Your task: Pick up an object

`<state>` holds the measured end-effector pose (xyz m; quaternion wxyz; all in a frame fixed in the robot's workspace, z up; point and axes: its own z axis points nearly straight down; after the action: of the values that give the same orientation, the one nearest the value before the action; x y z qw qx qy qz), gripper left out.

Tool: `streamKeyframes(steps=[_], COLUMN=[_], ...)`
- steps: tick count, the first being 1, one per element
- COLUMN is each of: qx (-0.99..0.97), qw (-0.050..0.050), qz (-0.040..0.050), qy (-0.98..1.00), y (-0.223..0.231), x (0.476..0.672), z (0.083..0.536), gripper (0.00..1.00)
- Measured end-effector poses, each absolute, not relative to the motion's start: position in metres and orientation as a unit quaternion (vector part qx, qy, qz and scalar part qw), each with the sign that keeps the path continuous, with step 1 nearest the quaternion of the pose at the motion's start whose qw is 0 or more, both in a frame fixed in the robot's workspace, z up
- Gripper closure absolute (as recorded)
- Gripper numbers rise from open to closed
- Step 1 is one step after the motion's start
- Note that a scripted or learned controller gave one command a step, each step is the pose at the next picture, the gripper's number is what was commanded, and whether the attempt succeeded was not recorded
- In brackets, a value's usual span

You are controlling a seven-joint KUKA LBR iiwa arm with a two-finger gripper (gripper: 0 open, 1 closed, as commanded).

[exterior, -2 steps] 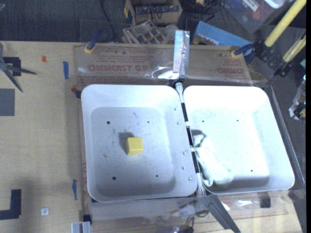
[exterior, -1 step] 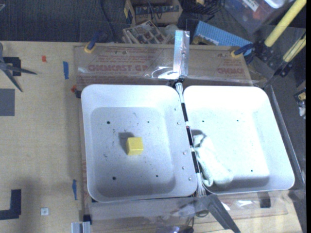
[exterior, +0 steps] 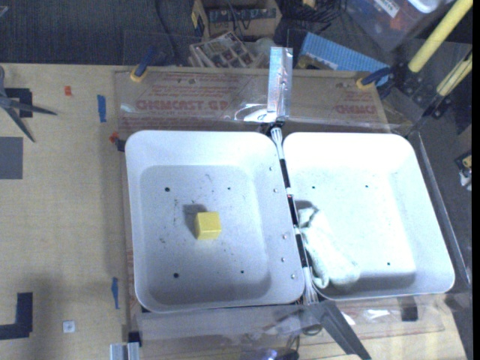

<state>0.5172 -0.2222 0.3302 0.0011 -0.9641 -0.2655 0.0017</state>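
Sitting in the left bin (exterior: 150,156), a yellow block (exterior: 208,225).

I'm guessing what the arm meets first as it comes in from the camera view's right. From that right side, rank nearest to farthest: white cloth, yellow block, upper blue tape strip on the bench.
1. white cloth: right bin, against its left wall.
2. yellow block: middle of the left bin.
3. blue tape strip: on the bench, left of both bins.

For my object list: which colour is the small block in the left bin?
Yellow; the small cube-shaped block shows best in the camera view.
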Motion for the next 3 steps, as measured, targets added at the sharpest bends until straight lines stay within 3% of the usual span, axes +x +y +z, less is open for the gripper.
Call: streamKeyframes(steps=[1, 2, 3], qx=[-0.930, -0.967, -0.989], qw=[0.002, -0.001, 0.001], qz=[0.0013, -0.0004, 0.0017], qy=[-0.368, -0.256, -0.146], y=[-0.220, -0.205, -0.223], x=[0.521, 0.509, 0.495], z=[0.289, 0.334, 0.307], gripper=[1.00, 1.00, 1.00])
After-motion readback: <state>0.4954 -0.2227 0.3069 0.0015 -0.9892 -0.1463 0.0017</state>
